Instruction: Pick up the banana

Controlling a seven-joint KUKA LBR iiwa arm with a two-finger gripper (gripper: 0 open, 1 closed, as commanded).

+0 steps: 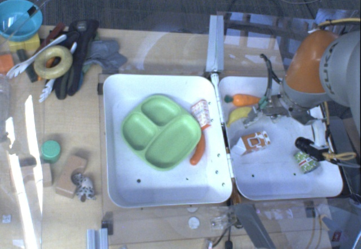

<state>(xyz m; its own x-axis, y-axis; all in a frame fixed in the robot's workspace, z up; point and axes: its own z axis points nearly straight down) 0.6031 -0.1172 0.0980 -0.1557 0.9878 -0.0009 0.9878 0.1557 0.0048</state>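
So in the camera view, the banana (239,115) is sitting in the right bin (282,183), up near its top-left corner, tucked just below a carrot (244,99) and close to the wall between the two bins. The gripper (264,108) is hovering right beside the banana's right end. Whether it's wide or pinched can't be told, it's too small and dark there, and nothing shows the banana actually caught in it.

Handling-wise, the banana looks like a light plastic toy: probably stiff, smooth, and a bit slippery with that curve. Best bet is likely pinching across the thick middle, not the tapered tips, where it could squirt out. The carrot touching or nearly touching it could get bumped.

Other stuff in that bin: a small carton (255,142) and a green can (305,161), well apart from the banana. The left bin (121,186) has a green divided plate (162,131).
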